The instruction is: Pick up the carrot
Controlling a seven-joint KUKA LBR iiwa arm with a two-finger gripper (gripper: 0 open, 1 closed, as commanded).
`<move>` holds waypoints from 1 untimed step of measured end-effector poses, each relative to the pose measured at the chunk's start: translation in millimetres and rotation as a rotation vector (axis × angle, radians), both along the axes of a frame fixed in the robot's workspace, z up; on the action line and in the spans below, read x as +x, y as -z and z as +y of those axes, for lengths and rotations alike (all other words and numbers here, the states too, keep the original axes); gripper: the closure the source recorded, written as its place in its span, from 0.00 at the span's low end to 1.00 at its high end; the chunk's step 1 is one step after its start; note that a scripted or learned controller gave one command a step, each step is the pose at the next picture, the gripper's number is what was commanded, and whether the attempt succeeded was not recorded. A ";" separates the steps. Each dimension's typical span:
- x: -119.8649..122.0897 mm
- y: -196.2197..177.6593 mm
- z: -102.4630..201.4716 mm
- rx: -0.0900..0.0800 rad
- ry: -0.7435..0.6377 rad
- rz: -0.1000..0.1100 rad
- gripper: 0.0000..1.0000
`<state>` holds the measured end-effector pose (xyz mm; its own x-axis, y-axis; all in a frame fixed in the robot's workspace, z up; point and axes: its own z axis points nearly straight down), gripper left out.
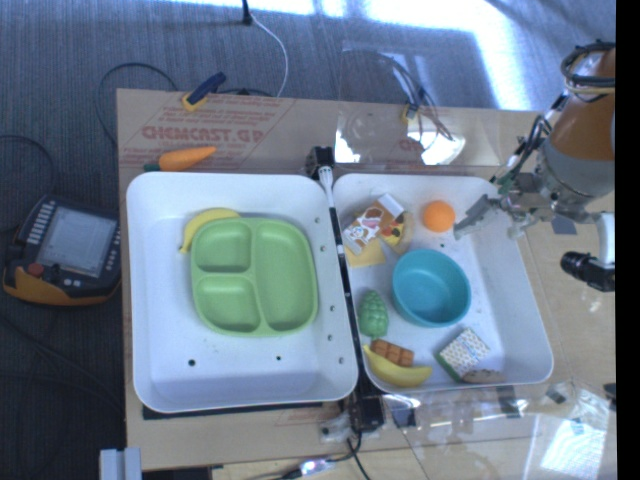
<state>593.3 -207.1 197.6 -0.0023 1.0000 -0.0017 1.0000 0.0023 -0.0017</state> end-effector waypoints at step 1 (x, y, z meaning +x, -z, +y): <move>76.5 79.2 -7.2 0.011 0.177 0.004 0.00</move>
